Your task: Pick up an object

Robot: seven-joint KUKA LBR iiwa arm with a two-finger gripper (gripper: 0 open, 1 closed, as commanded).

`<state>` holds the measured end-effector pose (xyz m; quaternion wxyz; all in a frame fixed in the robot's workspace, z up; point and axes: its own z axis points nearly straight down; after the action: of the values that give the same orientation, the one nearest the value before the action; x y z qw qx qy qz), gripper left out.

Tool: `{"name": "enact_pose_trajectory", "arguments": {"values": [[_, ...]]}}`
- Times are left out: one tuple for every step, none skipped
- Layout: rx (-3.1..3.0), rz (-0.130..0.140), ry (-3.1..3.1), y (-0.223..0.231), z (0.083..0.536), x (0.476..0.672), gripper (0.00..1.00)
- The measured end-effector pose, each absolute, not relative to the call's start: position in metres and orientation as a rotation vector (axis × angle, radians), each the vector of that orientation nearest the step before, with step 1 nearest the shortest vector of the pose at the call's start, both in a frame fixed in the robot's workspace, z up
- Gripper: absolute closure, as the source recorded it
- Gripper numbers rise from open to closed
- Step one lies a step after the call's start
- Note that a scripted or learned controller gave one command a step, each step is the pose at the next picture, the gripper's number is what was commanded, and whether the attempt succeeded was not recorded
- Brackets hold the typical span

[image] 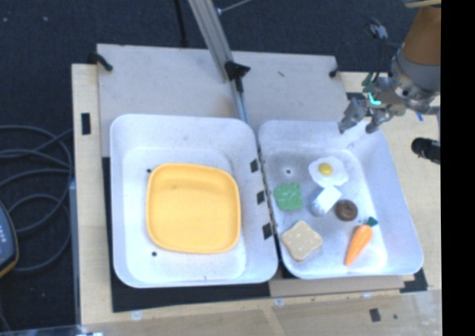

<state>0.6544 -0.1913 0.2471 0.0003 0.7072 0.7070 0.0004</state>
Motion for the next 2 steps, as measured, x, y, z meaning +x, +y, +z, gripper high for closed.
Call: {"name": "enact_pose_trajectory", "arguments": {"values": [[2.221,0.001,2.221,-0.191,0.247,0.654,0.00],[2.223,-0.003,2.222,-0.184,0.200,0.659,0.00]]}}
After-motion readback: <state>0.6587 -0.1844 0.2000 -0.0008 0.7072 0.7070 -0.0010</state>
